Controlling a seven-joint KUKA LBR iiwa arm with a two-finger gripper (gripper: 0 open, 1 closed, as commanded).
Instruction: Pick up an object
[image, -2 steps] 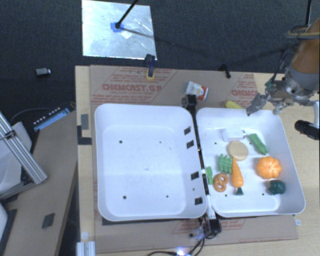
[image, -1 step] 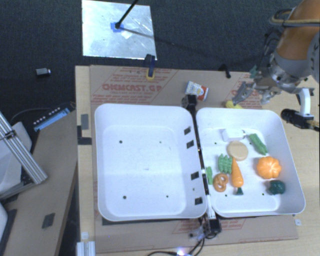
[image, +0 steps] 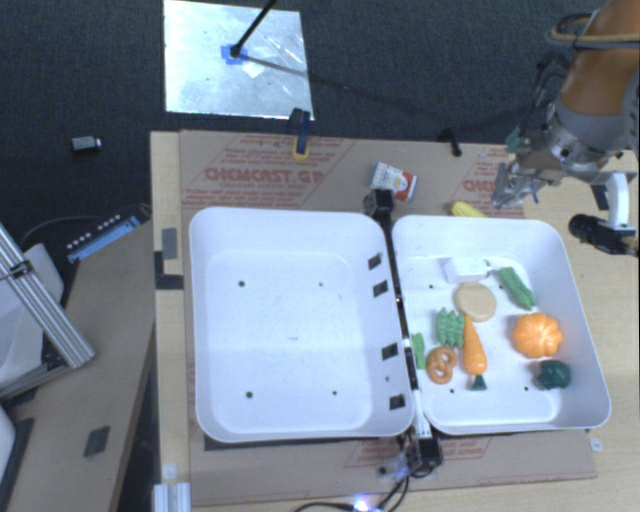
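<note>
Dark carpet surrounds a bench topped with printed cardboard, on which two shallow white plastic bins sit side by side: the left bin (image: 290, 320) bare, the right bin (image: 575, 270) holding a cluster of small toy foods. Around that cluster, taking the round tan biscuit-like disc (image: 475, 301) as centre, a small white flat block (image: 465, 268) lies at twelve o'clock, a green ridged pickle-shaped piece (image: 517, 287) at two, a round orange pumpkin (image: 537, 335) at four, and a dark green broccoli floret (image: 552, 375) further out at four. A long orange carrot (image: 473, 350) sits at six, a green pea pod (image: 449, 326) at seven, with a brown pretzel ring (image: 440, 364) below it.

The grey arm's gripper (image: 512, 190) hovers above the bin's far rim, at one o'clock from the disc, well apart from every piece; whether it is spread or closed I cannot tell. Judging by this, the approach step is in hand, nothing grasped. Next, it would need to travel inward over a chosen item, probably the pickle or white block nearest it, then descend.
</note>
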